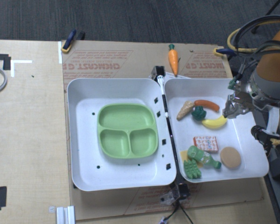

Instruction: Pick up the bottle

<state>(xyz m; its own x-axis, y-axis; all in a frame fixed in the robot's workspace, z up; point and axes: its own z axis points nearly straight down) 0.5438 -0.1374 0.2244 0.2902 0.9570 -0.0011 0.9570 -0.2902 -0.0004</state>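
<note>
Camera view shows the bottle point(203, 157) lying on its side low in the right bin point(252, 171), just left of the tan disc point(231, 157) and just below the patterned box point(206, 143). It looks like clear green plastic, rounded and smooth, with its cap end pointing toward the disc. A knobbly green toy point(192, 168) touches it on the lower left (perhaps a bunch of grapes; too small to be sure).

Up from the bottle, near the bin's right wall, the claw point(232, 108) hangs above the banana's point(214, 122) tip. Whether it is spread or closed I cannot tell, and nothing can be seen in its hold.

To do this step well, I judge the arm should travel down toward the bottle, turn the claw so it closes across the narrow width of the body, and descend on the mid-section, clear of the box and disc. A slick round body may roll or squirt out, so a centred, square pinch matters.

Further from the bottle lie a red sausage-shaped piece point(207, 105), a beige piece point(184, 110) and a dark green leafy one point(199, 113). The left bin point(79, 162) carries a matte green divided tray point(128, 130).
</note>
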